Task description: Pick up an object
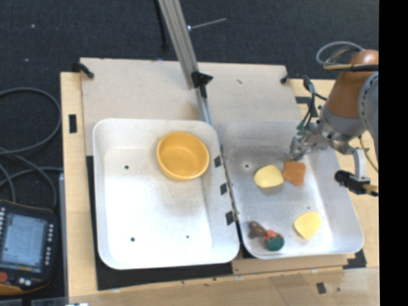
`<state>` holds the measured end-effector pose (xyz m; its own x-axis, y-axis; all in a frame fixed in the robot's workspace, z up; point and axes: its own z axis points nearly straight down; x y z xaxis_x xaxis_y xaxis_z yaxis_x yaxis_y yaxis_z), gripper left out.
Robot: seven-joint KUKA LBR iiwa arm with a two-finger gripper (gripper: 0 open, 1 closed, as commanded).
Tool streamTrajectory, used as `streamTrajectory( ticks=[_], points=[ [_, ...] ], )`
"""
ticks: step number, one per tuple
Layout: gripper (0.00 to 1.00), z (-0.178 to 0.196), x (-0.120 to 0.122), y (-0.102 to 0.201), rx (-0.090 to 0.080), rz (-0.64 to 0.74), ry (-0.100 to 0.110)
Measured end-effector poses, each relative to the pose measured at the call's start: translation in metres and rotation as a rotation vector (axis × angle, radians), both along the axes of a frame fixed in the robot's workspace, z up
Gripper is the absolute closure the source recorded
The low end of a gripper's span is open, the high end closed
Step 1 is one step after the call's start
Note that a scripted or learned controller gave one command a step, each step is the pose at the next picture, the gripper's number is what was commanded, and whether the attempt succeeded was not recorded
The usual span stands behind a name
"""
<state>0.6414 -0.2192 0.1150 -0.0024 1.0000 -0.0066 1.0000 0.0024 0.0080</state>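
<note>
Nearest the cam, at the front edge of the right shallow white bin (344, 231), sits a small toy w/ brown body, green base and red top (268, 236). Just right of it, apart, a pale yellow wedge-shaped piece (308, 224). Further back, approx mid-bin, a pale yellow rounded lump (269, 177) lies touching or just beside an orange-brown block (294, 172) on its right.

Grey arm w/ orange band (347, 101) comes in from the right; its end effector (301, 146) is low over the right bin, directly behind the orange-brown block, tips near its upper edge. Can't tell if the end effector is open or closed, and nothing is visibly gripped.

Left shallow white bin (127, 234) holds a yellow round plastic bowl (183, 155), upright, near its back right corner. Both bins rest side by side on the light wooden surface (140, 88).
</note>
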Motion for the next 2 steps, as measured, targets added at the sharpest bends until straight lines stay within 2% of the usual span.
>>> streamTrajectory(
  ticks=[1,2],
  points=[
    [1.0,0.055,0.011,0.003,0.004,0.001,0.0],
    [1.0,0.1,0.012,-0.001,0.005,0.002,0.002]
  ],
)
